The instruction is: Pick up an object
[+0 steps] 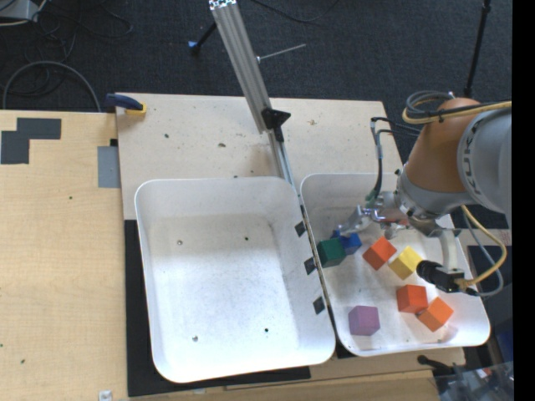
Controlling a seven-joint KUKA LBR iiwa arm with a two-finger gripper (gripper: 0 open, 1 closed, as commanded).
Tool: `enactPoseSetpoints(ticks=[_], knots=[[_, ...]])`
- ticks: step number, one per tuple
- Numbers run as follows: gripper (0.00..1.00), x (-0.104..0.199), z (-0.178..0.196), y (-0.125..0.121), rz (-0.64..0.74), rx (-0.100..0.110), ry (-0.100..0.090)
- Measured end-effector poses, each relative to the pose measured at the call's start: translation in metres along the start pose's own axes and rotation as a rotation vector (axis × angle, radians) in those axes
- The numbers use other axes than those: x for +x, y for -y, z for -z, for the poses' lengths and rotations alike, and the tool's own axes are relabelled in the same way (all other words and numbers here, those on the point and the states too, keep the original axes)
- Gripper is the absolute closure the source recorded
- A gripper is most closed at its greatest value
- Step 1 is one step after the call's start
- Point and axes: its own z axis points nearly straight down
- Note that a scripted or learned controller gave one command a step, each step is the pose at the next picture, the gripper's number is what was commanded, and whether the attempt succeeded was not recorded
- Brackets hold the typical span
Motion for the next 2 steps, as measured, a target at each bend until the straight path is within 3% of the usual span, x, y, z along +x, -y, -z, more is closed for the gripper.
enactPoseSetpoints(ticks=[1,2], knots=[[0.0,0.0097,-0.0153,-0.009,0.0,0.027,-0.003],[1.0,0.0096,-0.0063,-0.0106,-0.002,0.026,-0.004]])
